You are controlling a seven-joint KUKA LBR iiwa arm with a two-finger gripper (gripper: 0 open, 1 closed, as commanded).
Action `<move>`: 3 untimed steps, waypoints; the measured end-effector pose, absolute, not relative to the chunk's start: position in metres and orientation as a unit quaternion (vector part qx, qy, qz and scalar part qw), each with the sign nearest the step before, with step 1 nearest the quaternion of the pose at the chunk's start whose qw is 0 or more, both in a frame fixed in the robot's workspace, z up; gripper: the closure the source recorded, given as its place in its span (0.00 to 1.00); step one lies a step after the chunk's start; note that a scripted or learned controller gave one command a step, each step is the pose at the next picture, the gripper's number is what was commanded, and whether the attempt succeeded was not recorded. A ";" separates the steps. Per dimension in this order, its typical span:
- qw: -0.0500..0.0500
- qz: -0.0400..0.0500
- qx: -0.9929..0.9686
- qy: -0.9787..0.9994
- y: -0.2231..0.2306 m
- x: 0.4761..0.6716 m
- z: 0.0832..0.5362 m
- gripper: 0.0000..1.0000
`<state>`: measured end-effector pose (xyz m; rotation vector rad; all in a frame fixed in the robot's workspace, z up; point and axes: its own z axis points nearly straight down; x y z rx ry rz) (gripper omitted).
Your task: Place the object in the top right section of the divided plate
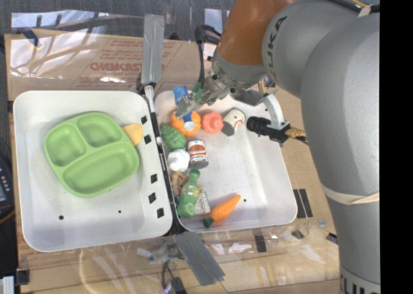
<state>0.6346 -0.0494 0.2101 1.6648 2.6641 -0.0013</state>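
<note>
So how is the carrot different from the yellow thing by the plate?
The carrot is orange with a green end; the yellow thing is plain yellow. The carrot is long and pointed; the yellow thing is short and rounded. The carrot lies in the right bin, near its front edge; the yellow thing lies in the left bin, touching the green plate. Both lie loose, away from the gripper.

Black capital letters spelling "KUKA" are running up the grey arm [322,48], just beside its orange band [255,25]. Faded red print is showing on the cardboard sheet [97,60] lying behind the left bin [26,176], too blurred to read. The small can [197,153] in the right bin [271,183] is carrying a label, illegible here.
</note>
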 end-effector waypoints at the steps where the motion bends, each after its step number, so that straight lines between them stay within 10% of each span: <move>1: 0.002 0.000 0.377 0.926 -0.062 0.653 0.192 1.00; 3: -0.001 -0.001 0.311 0.951 -0.099 0.639 0.181 1.00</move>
